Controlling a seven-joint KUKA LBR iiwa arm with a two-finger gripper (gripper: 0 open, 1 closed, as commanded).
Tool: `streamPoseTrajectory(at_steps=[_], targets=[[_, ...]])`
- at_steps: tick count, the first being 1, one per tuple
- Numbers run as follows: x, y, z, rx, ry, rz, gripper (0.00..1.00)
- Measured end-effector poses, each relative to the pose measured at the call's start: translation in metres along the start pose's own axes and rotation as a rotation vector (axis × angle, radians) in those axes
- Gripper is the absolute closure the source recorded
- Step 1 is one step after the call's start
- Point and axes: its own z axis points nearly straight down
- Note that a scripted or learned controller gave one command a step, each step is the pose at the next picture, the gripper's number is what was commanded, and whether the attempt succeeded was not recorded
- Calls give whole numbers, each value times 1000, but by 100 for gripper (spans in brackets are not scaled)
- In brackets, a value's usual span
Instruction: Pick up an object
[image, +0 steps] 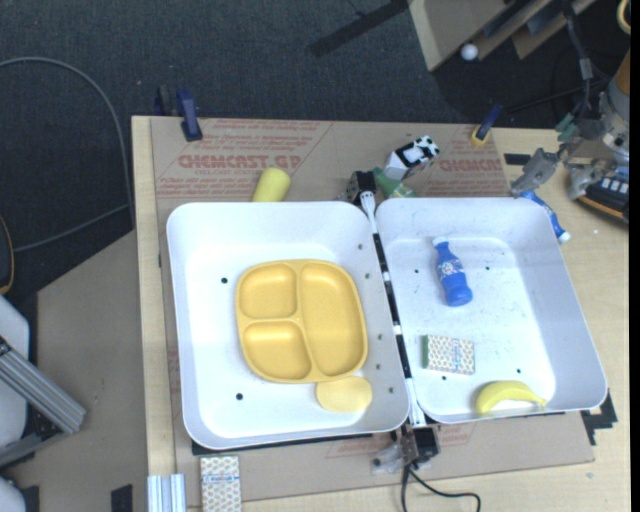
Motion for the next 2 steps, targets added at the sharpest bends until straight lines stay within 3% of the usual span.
streamPoseTrajectory(at_steps=[1, 2], targets=[[78, -23, 86, 1, 1, -1, 0], [106, -34, 147, 3, 2, -1, 0]])
